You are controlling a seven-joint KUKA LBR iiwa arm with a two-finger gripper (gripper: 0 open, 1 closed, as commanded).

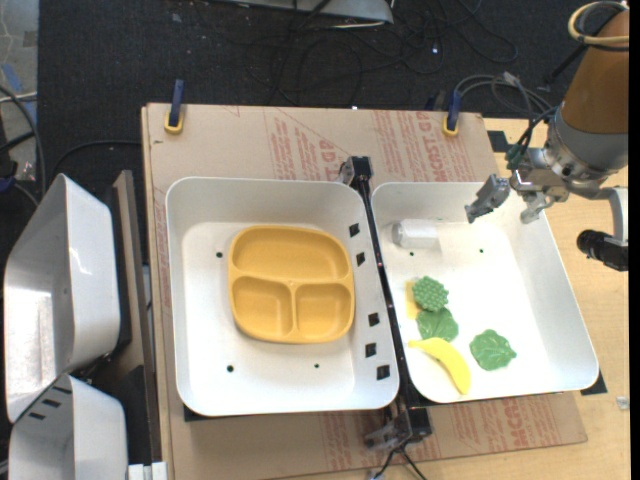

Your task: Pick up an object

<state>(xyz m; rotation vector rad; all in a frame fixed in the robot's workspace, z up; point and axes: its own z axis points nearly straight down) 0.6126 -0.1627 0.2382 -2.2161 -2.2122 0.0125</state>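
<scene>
Arm enters from 3 o'clock, upper right of camera view. Orange band (603, 58) at about 2 o'clock of frame, topmost visible part of the arm. Grey wrist section (592, 133) directly below the band, toward 6 o'clock. Wrist flange and cabling sit at its lower left.

Gripper (508, 202) hangs off the wrist toward 8 o'clock, tilted, pointing down and left. Two fingers spread apart, nothing between them: one finger (487, 199) at the 9 o'clock side, dark and angled; the other (533, 206) at the 3 o'clock side, shorter in view. Clear gap between the fingertips.
</scene>
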